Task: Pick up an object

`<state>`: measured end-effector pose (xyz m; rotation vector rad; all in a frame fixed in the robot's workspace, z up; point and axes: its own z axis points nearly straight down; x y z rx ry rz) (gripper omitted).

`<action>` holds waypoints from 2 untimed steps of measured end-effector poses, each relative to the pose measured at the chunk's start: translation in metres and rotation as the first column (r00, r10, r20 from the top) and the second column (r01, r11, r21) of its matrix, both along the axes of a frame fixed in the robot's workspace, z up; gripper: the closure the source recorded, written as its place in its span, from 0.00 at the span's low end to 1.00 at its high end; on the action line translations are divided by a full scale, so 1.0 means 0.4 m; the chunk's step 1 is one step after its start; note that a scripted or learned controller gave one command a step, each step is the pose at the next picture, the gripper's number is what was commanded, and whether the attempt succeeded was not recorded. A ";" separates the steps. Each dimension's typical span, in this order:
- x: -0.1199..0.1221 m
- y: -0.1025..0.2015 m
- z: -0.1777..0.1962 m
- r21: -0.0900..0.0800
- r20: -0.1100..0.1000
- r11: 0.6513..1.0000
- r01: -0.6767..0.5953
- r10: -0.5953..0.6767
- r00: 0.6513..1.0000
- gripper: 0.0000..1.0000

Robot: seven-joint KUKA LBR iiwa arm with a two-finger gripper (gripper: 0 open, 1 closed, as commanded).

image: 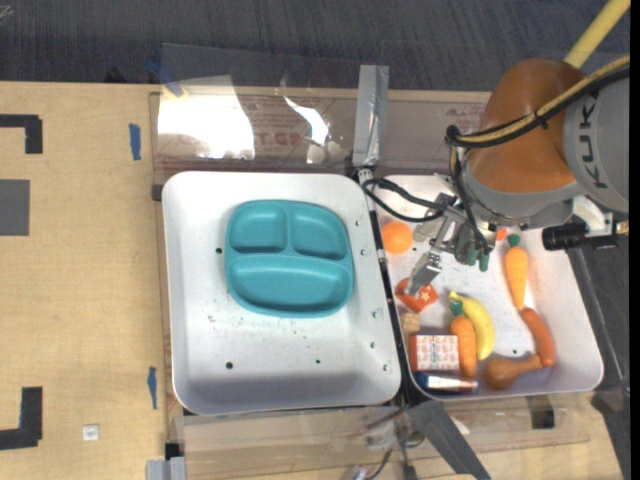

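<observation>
Since gripper (432,268) hangs right over red toy (414,295) in right bin (585,353), can't tell finger state. Looks light, hard, slippery plastic, so grab across narrow middle.

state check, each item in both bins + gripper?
Teal tray: flat in the left bin, compartments bare.
Orange: loose in the right bin, by the divider.
Red item: lying under the gripper, not visibly gripped.
Banana: lying among the pile.
Carrot: lying lengthwise, apart from the pile.
Box: lying at the near edge.
</observation>
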<state>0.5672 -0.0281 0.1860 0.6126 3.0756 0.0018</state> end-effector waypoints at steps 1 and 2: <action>-0.151 -0.144 0.028 -0.001 -0.002 0.990 0.141 -0.141 0.990 0.00; -0.206 -0.201 -0.221 -0.002 0.006 0.999 0.050 -0.050 0.999 0.00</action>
